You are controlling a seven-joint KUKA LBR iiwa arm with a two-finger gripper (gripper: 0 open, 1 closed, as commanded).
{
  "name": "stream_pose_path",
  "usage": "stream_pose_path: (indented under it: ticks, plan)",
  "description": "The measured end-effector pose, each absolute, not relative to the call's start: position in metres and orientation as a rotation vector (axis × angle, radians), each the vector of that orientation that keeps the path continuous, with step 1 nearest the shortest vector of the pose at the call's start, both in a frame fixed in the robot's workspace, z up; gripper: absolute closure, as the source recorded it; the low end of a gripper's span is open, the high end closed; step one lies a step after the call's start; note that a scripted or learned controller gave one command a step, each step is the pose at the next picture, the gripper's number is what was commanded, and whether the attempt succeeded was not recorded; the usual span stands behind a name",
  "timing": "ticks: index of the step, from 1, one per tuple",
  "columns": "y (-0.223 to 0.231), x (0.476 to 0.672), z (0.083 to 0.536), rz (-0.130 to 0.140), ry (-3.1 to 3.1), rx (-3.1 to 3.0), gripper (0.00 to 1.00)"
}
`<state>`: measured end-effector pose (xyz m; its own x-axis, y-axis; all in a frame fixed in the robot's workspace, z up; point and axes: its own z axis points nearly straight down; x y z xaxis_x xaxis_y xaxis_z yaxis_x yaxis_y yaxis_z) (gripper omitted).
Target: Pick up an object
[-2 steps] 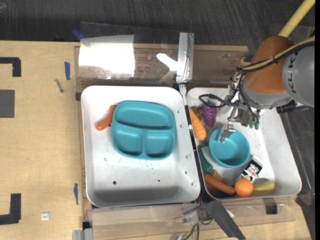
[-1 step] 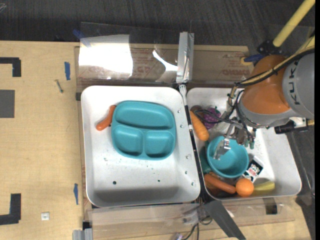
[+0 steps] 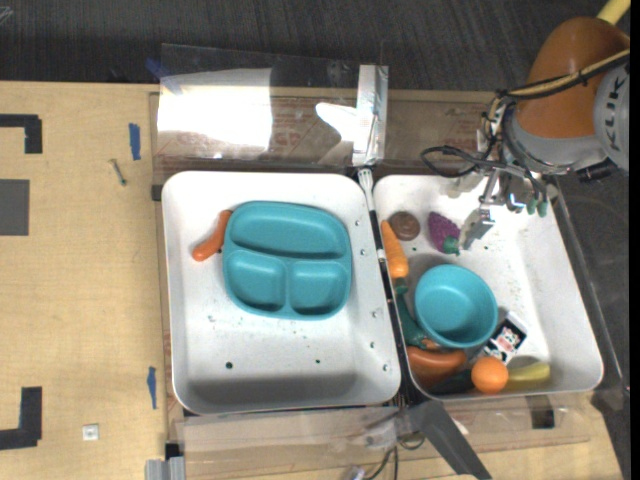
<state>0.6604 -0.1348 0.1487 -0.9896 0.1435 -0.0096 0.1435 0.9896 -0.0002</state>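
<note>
My gripper (image 3: 478,226) hangs over the back of the right bin (image 3: 560,298), just right of a purple object (image 3: 443,230); nothing shows in its grasp. A brown round piece (image 3: 404,226) lies left of the purple one. A teal bowl (image 3: 455,303) sits mid-bin with an orange carrot (image 3: 396,253) along the left wall. At the front lie an orange ball (image 3: 489,375), a yellow piece (image 3: 530,372), a red-orange item (image 3: 437,360) and a small printed card (image 3: 506,340).
The left bin (image 3: 190,348) holds a teal divided plate (image 3: 288,258) and an orange stick-shaped piece (image 3: 209,241) at its left edge. A clear plastic sheet (image 3: 270,108) lies behind the bins. The arm's orange band (image 3: 570,68) is at the upper right.
</note>
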Motion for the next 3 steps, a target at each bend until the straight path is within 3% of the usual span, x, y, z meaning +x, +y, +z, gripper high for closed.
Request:
stream_pose_path:
  ticks: [1, 2, 3]
  plan:
    - [-0.203, 0.62, 0.088, -0.003, 3.123, 0.245, 0.0]
    - [-0.144, 0.624, 0.088, 0.002, 3.104, 0.424, 0.0]
    - [-0.145, 0.56, 0.089, -0.001, 3.104, 0.422, 0.0]
